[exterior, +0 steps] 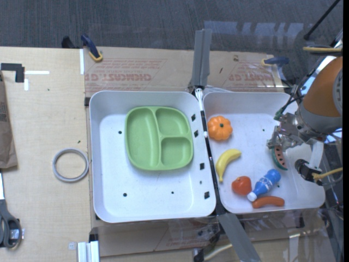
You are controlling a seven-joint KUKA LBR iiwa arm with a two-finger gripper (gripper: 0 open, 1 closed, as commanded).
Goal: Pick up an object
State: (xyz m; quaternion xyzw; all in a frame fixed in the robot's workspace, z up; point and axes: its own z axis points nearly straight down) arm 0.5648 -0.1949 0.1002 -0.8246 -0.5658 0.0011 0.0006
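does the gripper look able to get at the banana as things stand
Probably yes. The banana lies alone on the right bin's floor, with bare white between it and the gripper, which is above the watermelon slice. The pumpkin and tomato sit apart from it.

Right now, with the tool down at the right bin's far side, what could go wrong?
1. The tool sits at the watermelon slice near the bin wall; a grasp may slip or scrape the wall.
2. The blue bottle, tomato and sausage are clustered, so a sweep could knock them.
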